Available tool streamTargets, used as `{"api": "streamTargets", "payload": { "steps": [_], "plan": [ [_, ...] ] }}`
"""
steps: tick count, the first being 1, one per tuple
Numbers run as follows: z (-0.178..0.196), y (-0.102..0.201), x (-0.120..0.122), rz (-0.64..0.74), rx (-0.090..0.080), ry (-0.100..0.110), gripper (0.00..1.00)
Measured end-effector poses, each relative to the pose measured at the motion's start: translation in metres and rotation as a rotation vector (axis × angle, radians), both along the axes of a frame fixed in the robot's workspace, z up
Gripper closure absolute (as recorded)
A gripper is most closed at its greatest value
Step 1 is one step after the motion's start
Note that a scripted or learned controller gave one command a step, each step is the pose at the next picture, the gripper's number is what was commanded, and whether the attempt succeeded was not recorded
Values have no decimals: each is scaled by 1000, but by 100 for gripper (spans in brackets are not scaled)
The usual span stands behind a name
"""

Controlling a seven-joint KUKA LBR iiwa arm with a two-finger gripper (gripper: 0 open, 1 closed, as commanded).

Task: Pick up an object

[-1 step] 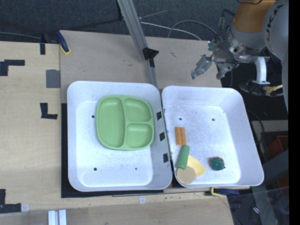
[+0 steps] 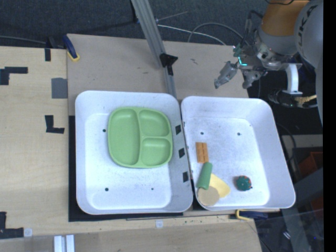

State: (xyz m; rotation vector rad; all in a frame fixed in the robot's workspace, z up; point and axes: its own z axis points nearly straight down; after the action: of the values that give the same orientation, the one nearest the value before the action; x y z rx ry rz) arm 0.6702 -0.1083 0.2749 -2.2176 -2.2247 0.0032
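The jaws (image 2: 236, 76) hung above the table (image 2: 115, 62), past the far rim of the right bin (image 2: 262, 140), spread apart with nothing between them. Well below them, in that bin's near part, lay an orange block (image 2: 202, 151), a green cylinder (image 2: 205, 175) touching a yellow piece (image 2: 221, 186), and a small green-and-red object (image 2: 242, 182). Down and to their left, the left bin (image 2: 89, 156) held a green divided plate (image 2: 140, 137).
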Motion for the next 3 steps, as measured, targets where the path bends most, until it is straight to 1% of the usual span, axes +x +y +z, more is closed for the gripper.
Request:
{"api": "streamTargets", "payload": {
  "steps": [1,2,3],
  "plan": [
    [-55,8,-8,-2,0,5,0],
    [-112,0,-4,-2,0,6,0],
    [-168,9,1,-1,1,6,0]
  ]
}}
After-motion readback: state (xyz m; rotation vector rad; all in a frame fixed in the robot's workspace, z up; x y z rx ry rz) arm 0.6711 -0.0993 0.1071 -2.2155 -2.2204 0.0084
